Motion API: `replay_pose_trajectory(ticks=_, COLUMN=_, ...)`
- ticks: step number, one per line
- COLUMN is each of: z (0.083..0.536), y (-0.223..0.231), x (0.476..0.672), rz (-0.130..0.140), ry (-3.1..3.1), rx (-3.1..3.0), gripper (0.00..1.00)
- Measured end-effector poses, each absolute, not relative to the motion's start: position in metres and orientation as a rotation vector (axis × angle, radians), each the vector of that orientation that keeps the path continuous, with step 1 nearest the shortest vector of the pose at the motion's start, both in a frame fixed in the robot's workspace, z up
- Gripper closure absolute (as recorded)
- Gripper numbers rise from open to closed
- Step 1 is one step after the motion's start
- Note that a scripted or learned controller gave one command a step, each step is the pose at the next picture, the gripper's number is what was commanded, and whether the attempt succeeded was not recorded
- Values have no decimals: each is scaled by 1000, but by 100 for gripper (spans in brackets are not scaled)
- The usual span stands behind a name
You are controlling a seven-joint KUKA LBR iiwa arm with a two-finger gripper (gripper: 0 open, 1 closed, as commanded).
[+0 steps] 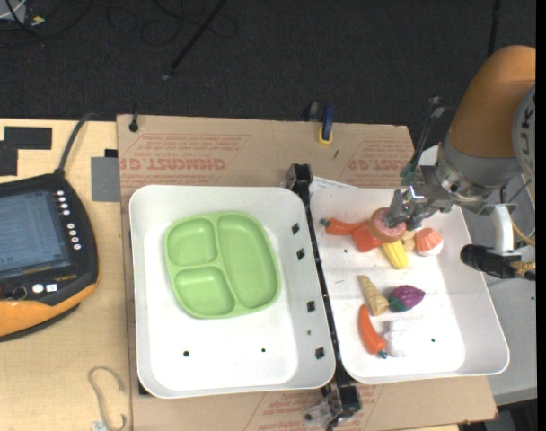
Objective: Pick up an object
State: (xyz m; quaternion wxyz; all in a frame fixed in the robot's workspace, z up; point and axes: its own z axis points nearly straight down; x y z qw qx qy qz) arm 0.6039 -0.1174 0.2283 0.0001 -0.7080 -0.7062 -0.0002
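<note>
Fingers on my gripper (401, 212) blur together above a pink round toy (387, 224) in the right white bin (471, 330); its grip I cannot tell. Beside it lie yellow corn (396, 254) and an orange carrot (345, 228).

Even overhead light, moderately bright. White bins (219, 366) nearly blown out, little surface detail, soft glare on rims. Shadows short and faint; a slim one under the green tray (224, 263). Dark floor (255, 43) at top is underexposed, cables barely readable. Overall soft, low-res, slight colour noise. Small toys in the right bin smear together. Orange arm band (497, 88) slightly blurred at frame edge.
</note>
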Motion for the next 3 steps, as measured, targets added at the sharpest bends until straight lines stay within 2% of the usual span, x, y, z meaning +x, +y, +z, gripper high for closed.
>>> replay_pose_trajectory(ticks=2, z=214, y=-84, x=504, rz=6, ry=-2211, rx=-2223, gripper=100)
replay_pose_trajectory(ticks=3, z=237, y=-85, x=487, rz=1, ry=-2214, rx=-2227, gripper=100)
